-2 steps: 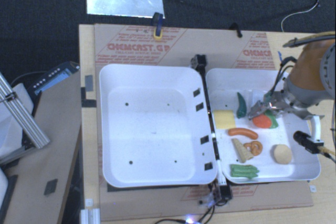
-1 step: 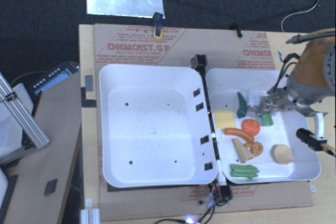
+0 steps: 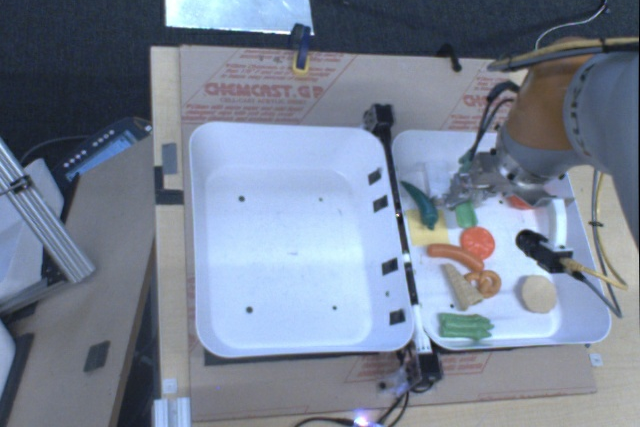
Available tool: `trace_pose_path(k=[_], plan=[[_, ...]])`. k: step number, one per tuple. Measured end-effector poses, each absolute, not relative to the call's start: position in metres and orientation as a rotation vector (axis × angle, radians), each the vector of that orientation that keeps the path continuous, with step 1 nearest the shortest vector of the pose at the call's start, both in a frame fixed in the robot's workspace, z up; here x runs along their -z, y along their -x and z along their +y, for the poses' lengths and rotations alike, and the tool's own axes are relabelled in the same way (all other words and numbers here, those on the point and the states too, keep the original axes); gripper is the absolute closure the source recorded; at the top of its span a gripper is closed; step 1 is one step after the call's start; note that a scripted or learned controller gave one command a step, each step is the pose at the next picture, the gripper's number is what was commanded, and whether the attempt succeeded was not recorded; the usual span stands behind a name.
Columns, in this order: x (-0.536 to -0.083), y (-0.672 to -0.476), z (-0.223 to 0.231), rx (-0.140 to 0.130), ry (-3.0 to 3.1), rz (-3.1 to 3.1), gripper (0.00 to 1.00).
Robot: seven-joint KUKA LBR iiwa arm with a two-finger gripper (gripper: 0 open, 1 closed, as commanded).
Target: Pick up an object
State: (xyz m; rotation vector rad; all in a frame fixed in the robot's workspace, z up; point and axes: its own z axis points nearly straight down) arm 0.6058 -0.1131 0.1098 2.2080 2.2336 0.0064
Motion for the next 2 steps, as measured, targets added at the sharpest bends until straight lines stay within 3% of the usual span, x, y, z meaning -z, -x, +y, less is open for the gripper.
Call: trace_pose_path(k=[1, 2], plan=[[-0.16, -0.632, -0.083, -0.01, -2.208, 2.227, 1.0], [-0.187, -0.671, -0.028, -0.012, -2.207, 2.231, 1.0]])
